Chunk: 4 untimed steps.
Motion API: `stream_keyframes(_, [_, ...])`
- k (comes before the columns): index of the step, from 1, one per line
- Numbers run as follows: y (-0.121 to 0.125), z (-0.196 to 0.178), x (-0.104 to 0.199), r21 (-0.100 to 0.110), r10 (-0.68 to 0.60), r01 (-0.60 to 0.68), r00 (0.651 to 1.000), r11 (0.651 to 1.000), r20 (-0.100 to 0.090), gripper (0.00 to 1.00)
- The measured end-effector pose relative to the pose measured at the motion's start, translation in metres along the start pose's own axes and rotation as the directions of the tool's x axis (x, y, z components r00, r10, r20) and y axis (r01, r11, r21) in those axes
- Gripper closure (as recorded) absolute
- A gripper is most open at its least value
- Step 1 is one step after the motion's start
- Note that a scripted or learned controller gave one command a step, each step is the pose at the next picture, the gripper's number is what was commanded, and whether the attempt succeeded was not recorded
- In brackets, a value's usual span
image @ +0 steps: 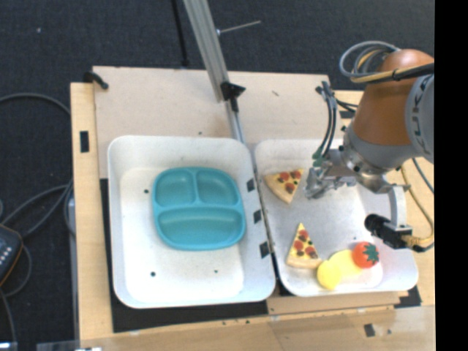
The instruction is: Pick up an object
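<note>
**benchwatcher:** ok, front to back. Closest to the camera, in the front corner of the right bin, there's a yellow lemon-ish toy touching a red tomato with a green top. Just to their left is a pizza slice, point facing away from the camera. None of them are being touched by the robot.

**gripnerd:** and the left bin?

**benchwatcher:** the left bin has a teal divided plate sitting roughly in the middle, three compartments, nothing in them as far as I can see.

**gripnerd:** where's the arm at?

**benchwatcher:** further back. A second pizza slice lies near the back-left of the right bin, close to the wall between the two bins. The gripper is just beside it on the right, low over the bin floor. The orange band and grey arm come in from the right above that.

**gripnerd:** claw wide or narrow? holding anything?

**benchwatcher:** honestly can't tell, it's a grey blur of metal from this angle. I can't see anything between its tips, and that slice looks apart from it, just very near.

**gripnerd:** and behind it all?

**benchwatcher:** a metal rail slanting up from the back of the bins, over the tan bench board.
</note>
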<state>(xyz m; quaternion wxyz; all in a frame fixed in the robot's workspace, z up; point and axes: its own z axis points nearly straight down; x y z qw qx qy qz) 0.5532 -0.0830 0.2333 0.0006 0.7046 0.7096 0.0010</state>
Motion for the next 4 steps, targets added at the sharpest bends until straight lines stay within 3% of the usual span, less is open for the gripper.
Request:
stream_keyframes(2, [0.021, -0.016, 0.117, 0.001, -0.002, 0.002, 1.000, 1.000, -0.001, 1.00])
stream_keyframes(3, [0.022, 0.002, 0.171, 0.005, 0.000, 0.000, 1.000, 1.000, 0.000, 1.00])
stream_keyframes(4, [0.023, 0.000, 0.168, 0.004, 0.004, -0.004, 1.000, 1.000, 0.002, 0.00])
